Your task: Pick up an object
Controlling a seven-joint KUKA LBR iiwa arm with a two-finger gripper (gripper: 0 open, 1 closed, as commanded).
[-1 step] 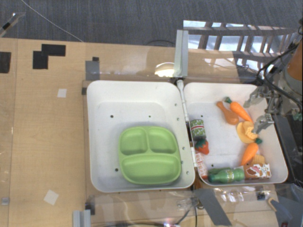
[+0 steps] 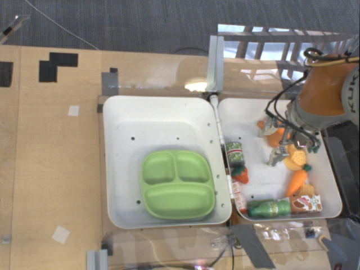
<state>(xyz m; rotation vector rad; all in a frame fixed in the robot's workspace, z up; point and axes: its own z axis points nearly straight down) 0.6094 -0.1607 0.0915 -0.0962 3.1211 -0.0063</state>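
My gripper (image 2: 288, 151) hangs low over the right bin (image 2: 256, 114), near its right side, and it is open. One grey finger (image 2: 275, 157) points down to the left of a yellow corn toy (image 2: 297, 160). An orange toy (image 2: 273, 135) lies just behind the gripper, partly hidden by the wrist. Nothing sits clearly between the fingers. An orange carrot (image 2: 296, 181) lies in front of the corn.
A green bottle (image 2: 269, 208) and a small carton (image 2: 307, 203) lie along the right bin's front wall. A can (image 2: 233, 152) and a strawberry (image 2: 241, 175) rest by the divider. The left bin (image 2: 124, 122) holds a green compartment plate (image 2: 178, 183).
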